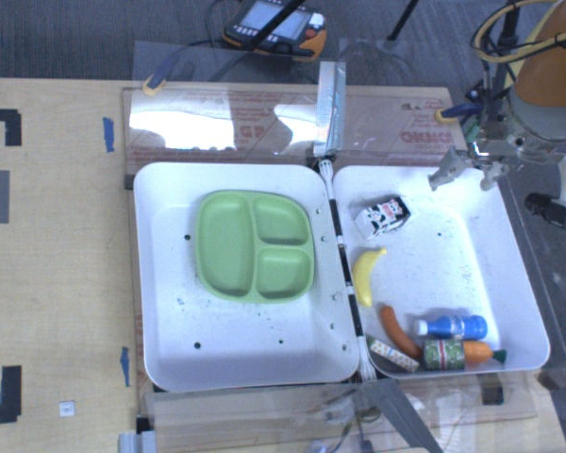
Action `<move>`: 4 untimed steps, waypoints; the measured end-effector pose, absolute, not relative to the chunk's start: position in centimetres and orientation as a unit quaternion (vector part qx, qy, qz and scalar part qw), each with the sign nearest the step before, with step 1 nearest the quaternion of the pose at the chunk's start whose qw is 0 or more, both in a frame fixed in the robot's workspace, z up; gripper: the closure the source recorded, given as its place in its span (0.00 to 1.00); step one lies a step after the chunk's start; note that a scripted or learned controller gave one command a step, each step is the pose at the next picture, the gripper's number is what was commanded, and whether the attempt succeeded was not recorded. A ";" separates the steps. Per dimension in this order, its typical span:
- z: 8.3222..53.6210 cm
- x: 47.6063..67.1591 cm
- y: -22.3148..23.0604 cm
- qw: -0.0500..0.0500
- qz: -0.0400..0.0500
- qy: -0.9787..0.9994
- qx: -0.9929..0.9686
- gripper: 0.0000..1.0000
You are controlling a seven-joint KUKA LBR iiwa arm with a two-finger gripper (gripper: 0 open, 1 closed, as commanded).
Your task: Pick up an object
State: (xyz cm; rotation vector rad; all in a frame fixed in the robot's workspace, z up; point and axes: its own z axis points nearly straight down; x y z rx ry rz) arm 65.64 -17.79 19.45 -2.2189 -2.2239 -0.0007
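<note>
Two shallow white bins sit side by side on a wooden bench, seen from above at a slant.

The left bin (170,328) holds one thing: a pale green plate (256,245) with three compartments, one large on the left and two smaller on the right. It lies flat near the middle of the bin, slightly toward the far side.

The right bin (491,253) holds several small objects. A small black-and-white carton (383,215) lies tilted near the far left corner. Below it, close to the bin's left wall, is a yellow banana (366,274), curved and standing apart from the carton. Nearer the front edge, an orange sausage-shaped piece (396,330) lies at a diagonal. Just to its right, a blue-and-white bottle (452,327) lies on its side, and directly in front of it lies a green-labelled bottle with an orange end (456,354), the two touching or nearly so. A flat white strip (391,355) lies at the front left corner, beside the orange piece.

The gripper (464,168) hangs at the far right corner of the right bin, above its rim, well apart from every object. Its two grey fingers look spread apart, with nothing between them. The arm (547,83), grey with an orange band, enters from the upper right.
</note>
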 end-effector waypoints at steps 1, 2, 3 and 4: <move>14.3 57.6 -11.4 0.000 0.000 -0.754 -0.657 0.00; 18.5 58.0 -6.1 -0.001 -0.001 -0.705 -0.709 0.00; 11.1 51.0 -13.1 0.000 0.000 -0.694 -0.720 0.00; 18.4 48.8 -5.5 0.000 0.000 -0.656 -0.755 0.00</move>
